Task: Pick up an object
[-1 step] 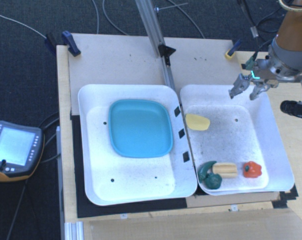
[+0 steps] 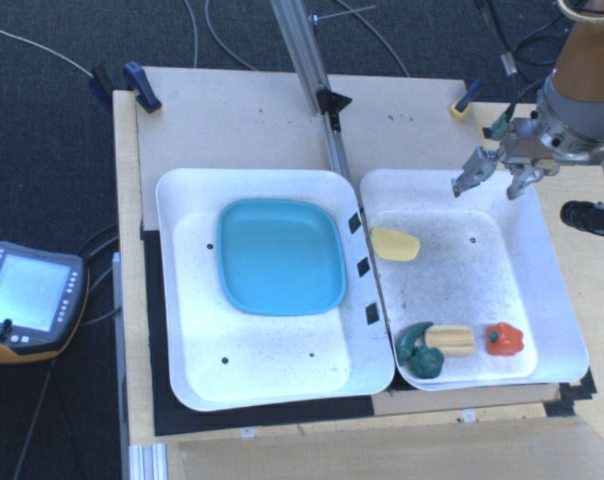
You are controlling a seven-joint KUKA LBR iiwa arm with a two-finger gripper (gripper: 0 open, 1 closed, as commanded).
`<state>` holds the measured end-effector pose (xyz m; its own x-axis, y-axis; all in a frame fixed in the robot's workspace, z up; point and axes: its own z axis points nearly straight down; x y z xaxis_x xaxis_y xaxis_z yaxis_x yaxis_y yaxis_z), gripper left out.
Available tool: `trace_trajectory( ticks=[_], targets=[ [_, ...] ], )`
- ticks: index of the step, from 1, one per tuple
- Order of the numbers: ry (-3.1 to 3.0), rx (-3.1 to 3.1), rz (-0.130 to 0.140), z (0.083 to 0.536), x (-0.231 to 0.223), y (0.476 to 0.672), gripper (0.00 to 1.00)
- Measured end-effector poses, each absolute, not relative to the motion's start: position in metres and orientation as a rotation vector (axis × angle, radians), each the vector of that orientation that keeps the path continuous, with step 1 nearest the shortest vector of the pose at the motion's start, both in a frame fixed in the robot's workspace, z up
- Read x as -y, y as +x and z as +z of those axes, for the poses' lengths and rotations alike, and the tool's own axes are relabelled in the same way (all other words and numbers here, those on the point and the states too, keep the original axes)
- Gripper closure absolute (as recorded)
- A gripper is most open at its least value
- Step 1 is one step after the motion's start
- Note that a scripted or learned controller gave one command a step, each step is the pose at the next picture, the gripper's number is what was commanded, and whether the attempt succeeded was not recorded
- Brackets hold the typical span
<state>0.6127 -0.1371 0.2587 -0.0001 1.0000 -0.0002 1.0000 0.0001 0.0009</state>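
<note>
The right bin (image 2: 527, 243) holds a yellow piece (image 2: 394, 244) by its left wall. Along its near edge lie a green vegetable (image 2: 419, 350), a tan block (image 2: 450, 340) and a red pepper (image 2: 502, 339). My gripper (image 2: 496, 178) hangs over the bin's far right corner, high above the floor. Its two fingers are spread apart with nothing between them. The yellow piece is well to its left, and the other three things are far nearer the camera.
The left bin (image 2: 187, 288) holds a blue square plate (image 2: 282, 256). A slanted metal rail (image 2: 307, 58) runs down between the bins. A teach pendant (image 2: 27, 298) lies off the bench at left. Cables trail across the dark floor behind.
</note>
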Motion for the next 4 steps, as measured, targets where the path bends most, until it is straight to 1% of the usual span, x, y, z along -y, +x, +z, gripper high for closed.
trace_trajectory(
  ticks=[1, 2, 3, 4],
  targets=[
    [2.223, -2.224, -0.003, 0.214, 0.132, 0.607, 0.00],
    [2.223, -2.224, -0.003, 0.170, 0.127, 0.610, 0.00],
    [2.223, -2.224, -0.004, 0.123, 0.134, 0.614, 0.00],
    [2.220, -2.221, 0.002, 0.137, 0.134, 0.616, 1.00]
  ],
)
